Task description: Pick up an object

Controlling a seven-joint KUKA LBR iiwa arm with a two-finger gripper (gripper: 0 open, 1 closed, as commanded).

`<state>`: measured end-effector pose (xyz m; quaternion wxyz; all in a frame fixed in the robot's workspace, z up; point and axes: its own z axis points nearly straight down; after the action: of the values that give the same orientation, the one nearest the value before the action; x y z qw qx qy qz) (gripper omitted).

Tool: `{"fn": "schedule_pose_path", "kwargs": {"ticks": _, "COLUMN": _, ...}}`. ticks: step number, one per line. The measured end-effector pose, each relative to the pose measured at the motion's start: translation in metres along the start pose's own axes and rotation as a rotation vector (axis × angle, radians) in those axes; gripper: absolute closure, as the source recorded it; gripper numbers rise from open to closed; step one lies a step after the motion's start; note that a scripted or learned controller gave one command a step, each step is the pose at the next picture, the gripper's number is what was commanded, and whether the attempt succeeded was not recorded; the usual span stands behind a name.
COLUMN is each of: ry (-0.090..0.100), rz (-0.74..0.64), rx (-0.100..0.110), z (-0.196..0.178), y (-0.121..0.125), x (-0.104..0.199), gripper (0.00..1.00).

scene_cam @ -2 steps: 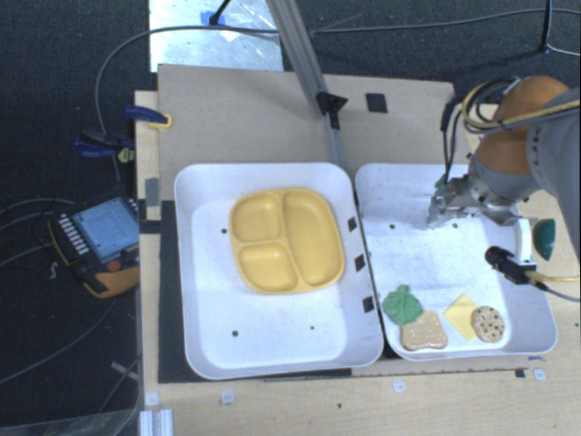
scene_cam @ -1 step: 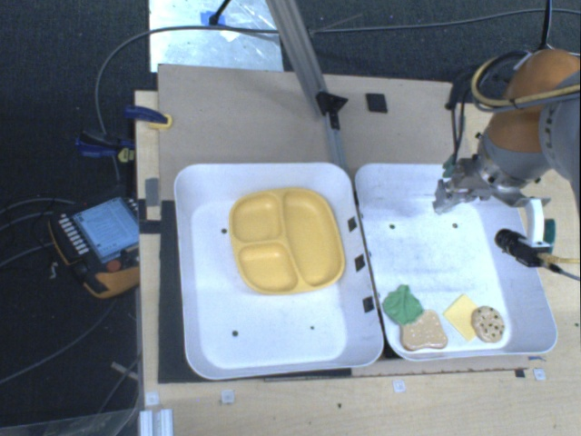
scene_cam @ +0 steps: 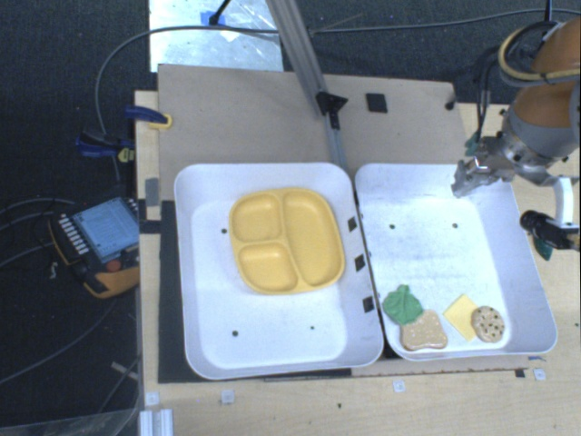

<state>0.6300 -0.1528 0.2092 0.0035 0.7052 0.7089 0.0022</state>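
**Four small items wait in the right bin's near corner; the arm sits at the far edge**

Two shallow white bins lie side by side on the bench. The left bin (scene_cam: 209, 334) holds one yellow tray (scene_cam: 286, 241) divided into three compartments; it sits toward the far half of that bin, tilted slightly relative to the bin's walls.

The right bin (scene_cam: 436, 234) holds four small items, all gathered in its near corner. Counted from left to right: one green leaf-shaped piece (scene_cam: 402, 303), one tan toast-shaped slice (scene_cam: 424, 332), one yellow cheese-like square (scene_cam: 461, 315) and one round speckled cookie (scene_cam: 488, 323). The green piece sits just above the tan slice and appears to touch it; the yellow square lies between the tan slice and the cookie, with the cookie at its right edge.

The gripper (scene_cam: 470, 178) is over the far right edge of the right bin, well apart from the four items, with the grey arm and its orange band rising behind it. Whether the pincer is released or clenched cannot be told from this angle, and nothing can be seen in it.

Outside the bins, one blue-screened handheld device (scene_cam: 98, 237) rests on the dark floor at the left.
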Motion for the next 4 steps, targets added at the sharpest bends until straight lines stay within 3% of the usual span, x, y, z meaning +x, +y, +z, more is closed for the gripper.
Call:
{"fn": "schedule_pose_path", "kwargs": {"ticks": 1, "ry": 0.001, "rz": -0.002, "rx": 0.004, "z": -0.035, "y": 0.001, "x": 0.000, "gripper": 1.00}}
{"fn": "schedule_pose_path", "kwargs": {"ticks": 4, "ry": 0.003, "rz": -0.004, "rx": 0.007, "z": -0.033, "y": 0.007, "x": 0.177, "gripper": 1.00}}
